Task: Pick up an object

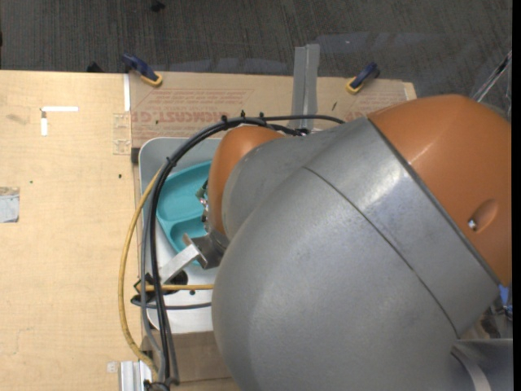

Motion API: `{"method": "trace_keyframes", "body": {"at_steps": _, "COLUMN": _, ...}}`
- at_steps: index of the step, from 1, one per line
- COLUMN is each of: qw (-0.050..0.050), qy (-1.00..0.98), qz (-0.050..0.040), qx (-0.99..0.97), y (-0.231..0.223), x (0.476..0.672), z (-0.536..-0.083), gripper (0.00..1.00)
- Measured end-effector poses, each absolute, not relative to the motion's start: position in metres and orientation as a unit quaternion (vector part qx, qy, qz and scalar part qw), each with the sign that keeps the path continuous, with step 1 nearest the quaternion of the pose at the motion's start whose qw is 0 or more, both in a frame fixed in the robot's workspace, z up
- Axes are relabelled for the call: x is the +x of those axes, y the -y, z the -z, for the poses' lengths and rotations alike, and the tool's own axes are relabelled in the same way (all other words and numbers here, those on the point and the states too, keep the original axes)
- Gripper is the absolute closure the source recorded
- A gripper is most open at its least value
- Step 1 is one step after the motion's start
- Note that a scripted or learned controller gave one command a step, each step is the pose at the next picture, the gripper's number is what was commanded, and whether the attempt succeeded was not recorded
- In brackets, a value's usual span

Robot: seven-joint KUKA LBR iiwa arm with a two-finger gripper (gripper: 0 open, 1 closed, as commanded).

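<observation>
a white bin sits at the bench's right edge, a teal object against its left wall. the grey arm covers the rest; the gripper's state cannot be told.

The arm was grey with an orange band. A teal object lay in the white bin. The bench was pale wood.

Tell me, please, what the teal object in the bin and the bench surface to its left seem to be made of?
Teal object: probably moulded plastic, with a smooth, even colour and soft sheen. Bench surface: likely plywood or similar board, matt pale tan with faint grain.
</observation>
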State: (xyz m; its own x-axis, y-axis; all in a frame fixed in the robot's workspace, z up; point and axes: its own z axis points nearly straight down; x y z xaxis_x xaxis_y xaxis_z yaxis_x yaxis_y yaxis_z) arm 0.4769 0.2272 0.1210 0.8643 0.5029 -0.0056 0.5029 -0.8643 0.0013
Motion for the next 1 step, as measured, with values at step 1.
{"method": "trace_keyframes", "body": {"at_steps": 1, "qw": 0.001, "qy": -0.551, "qz": 0.0025, "qx": 0.835, "y": -0.1641, "x": 0.4776, "z": -0.3362, "gripper": 0.0}}
